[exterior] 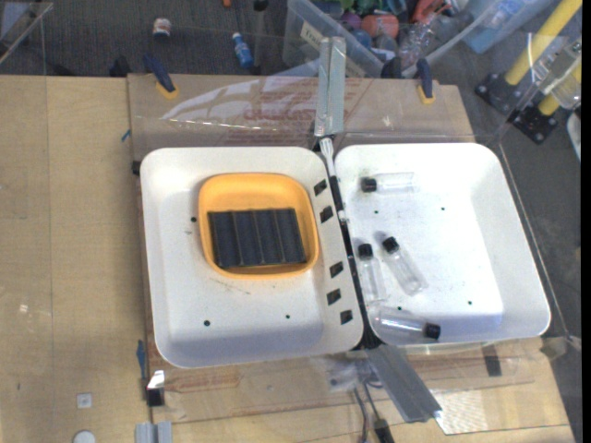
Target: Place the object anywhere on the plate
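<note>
An orange plate (214, 195) lies in the left white bin (175, 312). A dark ribbed rectangular block (258, 238) rests flat on the plate, covering most of its middle. The right white bin (480, 238) holds several clear vials with black caps: one near the back (386, 184), two close together near the divider (372, 270) (401, 264), and one at the front edge (406, 325).
A row of black clips (332, 243) runs along the divider between the bins. A metal bar (329, 86) stands behind the bins. A clear tub of coloured toys (397, 7) sits beyond the bench at the back.
</note>
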